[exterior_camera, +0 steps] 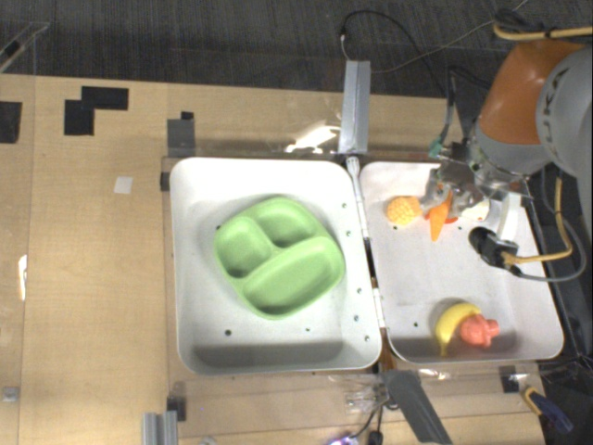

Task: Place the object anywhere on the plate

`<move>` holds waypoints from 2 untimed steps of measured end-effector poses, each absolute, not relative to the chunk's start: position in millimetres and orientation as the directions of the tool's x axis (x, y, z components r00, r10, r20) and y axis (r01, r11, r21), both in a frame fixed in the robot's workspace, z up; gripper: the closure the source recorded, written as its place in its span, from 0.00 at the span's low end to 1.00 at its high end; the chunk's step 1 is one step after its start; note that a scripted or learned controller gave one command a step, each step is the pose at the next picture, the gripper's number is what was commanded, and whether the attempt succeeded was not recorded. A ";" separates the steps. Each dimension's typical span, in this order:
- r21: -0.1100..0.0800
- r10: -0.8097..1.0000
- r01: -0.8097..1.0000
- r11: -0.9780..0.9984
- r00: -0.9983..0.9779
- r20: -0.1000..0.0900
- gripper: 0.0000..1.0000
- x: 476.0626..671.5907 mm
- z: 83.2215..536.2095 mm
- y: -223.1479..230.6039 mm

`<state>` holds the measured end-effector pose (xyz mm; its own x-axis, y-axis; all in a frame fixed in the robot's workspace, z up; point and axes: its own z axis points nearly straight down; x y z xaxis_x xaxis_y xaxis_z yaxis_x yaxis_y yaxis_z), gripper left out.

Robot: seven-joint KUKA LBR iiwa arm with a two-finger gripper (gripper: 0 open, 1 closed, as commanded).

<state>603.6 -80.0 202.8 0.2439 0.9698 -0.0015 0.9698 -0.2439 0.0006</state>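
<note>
Hovering over the right bin (519, 341), the pincer (451, 196) half hides an orange carrot (435, 221); its grip cannot be told. Well apart, the green plate (278, 256) sits in the left bin (199, 341).

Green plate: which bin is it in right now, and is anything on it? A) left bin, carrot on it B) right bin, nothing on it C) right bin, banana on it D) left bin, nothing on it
D: the green plate lies in the left bin with bare compartments, while the banana and carrot sit in the right bin.
</note>
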 end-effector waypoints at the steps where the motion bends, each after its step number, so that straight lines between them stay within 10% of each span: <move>1: -0.001 0.934 0.934 -0.358 0.358 0.000 1.00 604.5 183.2 -27.5; 2: -0.002 0.858 0.858 -0.513 0.513 0.000 1.00 583.7 182.7 39.0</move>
